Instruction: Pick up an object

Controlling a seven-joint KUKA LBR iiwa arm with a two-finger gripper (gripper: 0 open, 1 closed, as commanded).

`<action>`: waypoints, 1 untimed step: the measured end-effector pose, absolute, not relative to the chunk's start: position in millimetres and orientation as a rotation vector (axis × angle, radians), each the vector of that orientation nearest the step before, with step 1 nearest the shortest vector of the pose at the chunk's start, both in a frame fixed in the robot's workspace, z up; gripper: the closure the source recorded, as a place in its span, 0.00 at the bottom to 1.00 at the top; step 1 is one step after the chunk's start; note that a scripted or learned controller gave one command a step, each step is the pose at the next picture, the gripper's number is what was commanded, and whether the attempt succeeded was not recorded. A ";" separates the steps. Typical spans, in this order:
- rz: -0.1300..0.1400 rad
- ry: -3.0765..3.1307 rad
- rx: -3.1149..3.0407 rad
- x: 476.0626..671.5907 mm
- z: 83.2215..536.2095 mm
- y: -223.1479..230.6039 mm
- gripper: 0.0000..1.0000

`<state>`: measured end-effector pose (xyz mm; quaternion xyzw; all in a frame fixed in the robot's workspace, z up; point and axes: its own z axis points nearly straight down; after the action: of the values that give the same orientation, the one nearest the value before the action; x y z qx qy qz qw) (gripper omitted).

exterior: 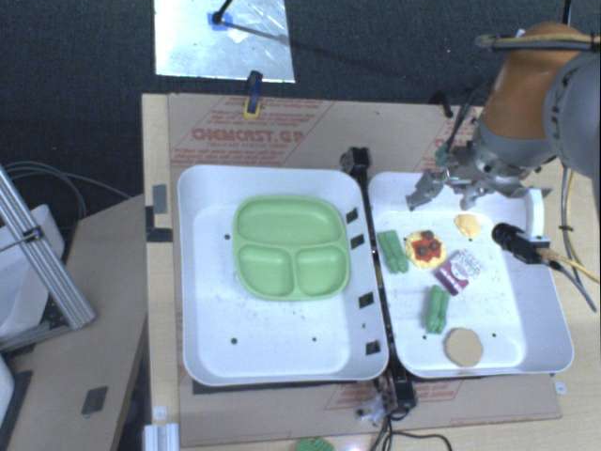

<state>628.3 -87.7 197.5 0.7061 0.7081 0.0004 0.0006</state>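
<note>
Two-finger metal gripper (pixel 449 184) hovering by shallow white right bin's (pixel 545 332) far edge; grip state unreadable. Advise descending squarely over pale yellow round piece (pixel 467 224), avoiding neighbouring red-and-yellow item (pixel 425 248).

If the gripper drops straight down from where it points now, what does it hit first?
Probably bare floor of the right bin near its back wall. The gripper hangs behind the yellow piece and the red-and-yellow toy; depth is unclear.
</note>
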 end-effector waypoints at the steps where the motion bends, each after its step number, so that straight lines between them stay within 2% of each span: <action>1: 0.007 2.210 2.215 550.1 84.7 -126.2 0.00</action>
<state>550.1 -126.2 84.7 0.7080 0.7062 0.0021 0.0063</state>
